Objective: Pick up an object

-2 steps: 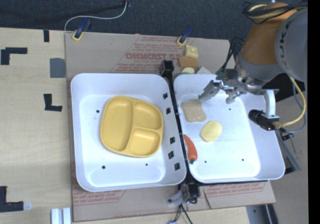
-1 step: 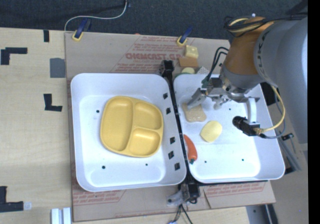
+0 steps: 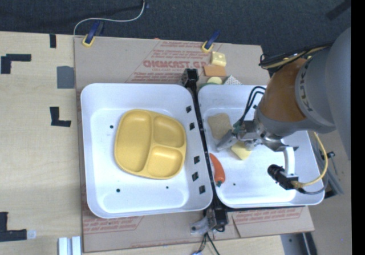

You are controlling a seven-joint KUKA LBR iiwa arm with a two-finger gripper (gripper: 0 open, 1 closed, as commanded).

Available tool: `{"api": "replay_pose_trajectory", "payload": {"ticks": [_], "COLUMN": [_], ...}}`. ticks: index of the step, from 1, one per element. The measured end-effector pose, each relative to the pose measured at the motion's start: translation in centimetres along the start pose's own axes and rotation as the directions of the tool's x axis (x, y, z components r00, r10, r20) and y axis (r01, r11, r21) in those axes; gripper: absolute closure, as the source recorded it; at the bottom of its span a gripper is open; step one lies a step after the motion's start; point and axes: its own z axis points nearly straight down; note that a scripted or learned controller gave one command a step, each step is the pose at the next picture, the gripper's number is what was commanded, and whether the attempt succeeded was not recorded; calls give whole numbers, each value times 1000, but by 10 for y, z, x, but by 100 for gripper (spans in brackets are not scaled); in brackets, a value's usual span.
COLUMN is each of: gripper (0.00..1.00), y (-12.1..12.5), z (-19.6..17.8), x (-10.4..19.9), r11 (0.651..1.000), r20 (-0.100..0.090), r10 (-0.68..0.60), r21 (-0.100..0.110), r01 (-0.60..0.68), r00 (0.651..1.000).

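Gripper fingers are seen spread apart low in the right bin, pointing toward the divider, with nothing clamped between them. One grey finger reaches left past a pale yellow block, which lies just beside and below the fingertips; contact with it cannot be judged. A tan sponge lies just above the fingers, near the bin's left wall. An orange carrot is found lower down, along the same wall, apart from the gripper. Most open floor in this bin is at its lower middle, between the carrot and the black cable fitting. Beyond the top rim, small blocks sit on cardboard. The left bin holds a yellow divided plate, with bare floor around it.
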Motion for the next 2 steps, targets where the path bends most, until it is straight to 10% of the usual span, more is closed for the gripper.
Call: {"api": "replay_pose_trajectory", "payload": {"ticks": [1,2], "gripper": [0,0], "y": [98,90], "z": [-106,-99], "x": [50,45], "r11": [1000,1000], "r20": [-2,-1], "r10": [-11,-2], "r21": [-10,7], "r01": [11,2], "r00": [1000,1000]}}
